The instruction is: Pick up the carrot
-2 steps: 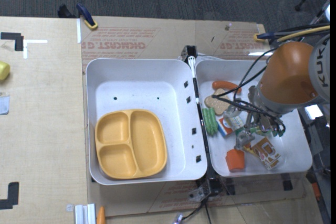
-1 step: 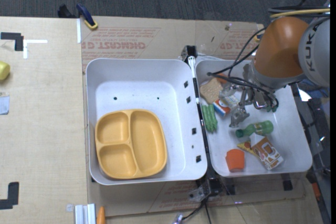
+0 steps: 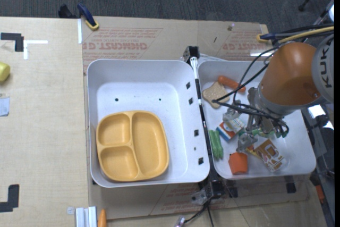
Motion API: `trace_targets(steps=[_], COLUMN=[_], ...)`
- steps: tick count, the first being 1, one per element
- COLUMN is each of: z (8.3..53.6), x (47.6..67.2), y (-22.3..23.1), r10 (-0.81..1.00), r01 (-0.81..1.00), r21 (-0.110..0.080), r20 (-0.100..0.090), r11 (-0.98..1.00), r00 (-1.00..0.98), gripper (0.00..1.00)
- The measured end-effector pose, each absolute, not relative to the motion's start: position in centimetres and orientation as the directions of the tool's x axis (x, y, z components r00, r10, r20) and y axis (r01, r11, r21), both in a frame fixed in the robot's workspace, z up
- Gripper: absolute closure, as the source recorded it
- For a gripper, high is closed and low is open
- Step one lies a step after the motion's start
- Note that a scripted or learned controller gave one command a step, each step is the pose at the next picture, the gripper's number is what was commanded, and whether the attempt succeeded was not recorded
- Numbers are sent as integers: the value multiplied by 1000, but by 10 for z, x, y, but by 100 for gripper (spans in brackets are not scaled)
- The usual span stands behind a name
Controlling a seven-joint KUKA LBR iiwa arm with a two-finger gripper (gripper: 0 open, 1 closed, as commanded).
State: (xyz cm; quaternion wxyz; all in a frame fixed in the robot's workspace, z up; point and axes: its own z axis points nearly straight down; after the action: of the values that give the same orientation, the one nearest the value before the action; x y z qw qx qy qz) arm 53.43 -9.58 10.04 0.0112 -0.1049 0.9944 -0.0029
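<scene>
Your carrot (image 3: 229, 82) lies near the far edge of the right bin (image 3: 297, 167), a slim orange taper just beside a toast slice (image 3: 214, 93) toward the bin's far-left corner; the gripper (image 3: 251, 140) sits well apart from it, low over the clutter in the middle of that bin, and you cannot tell from here how it is set, since cables and wrist hardware mask it.

What could go wrong, as I judge it: the gripper is nearer a squat orange block (image 3: 238, 163) by the near edge than the carrot, and the two share a colour, so a grab on the wrong orange thing is likely; the carrot looks smooth, rounded and narrow, so it may roll or squirt out of a pinch; the toast touching or nearly touching it could be nipped along with it or shoved against the wall; the dangling cables might snag.

Around the gripper you have a glossy printed packet (image 3: 269, 154), a small carton (image 3: 229, 128), and a green pod (image 3: 215, 143) by the left wall; all light, easily scattered. The bins are hard, smooth white plastic; the left bin (image 3: 138, 74) holds a matte yellow tray (image 3: 132, 144) with three compartments.
</scene>
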Motion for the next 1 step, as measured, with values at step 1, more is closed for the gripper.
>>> trace_targets(steps=[1], z=[100], x=[531], y=[-100], r10=[-49], r01=[-49], r21=[2], r20=[-23], r11=[999], r00=[-999], gripper=[0])
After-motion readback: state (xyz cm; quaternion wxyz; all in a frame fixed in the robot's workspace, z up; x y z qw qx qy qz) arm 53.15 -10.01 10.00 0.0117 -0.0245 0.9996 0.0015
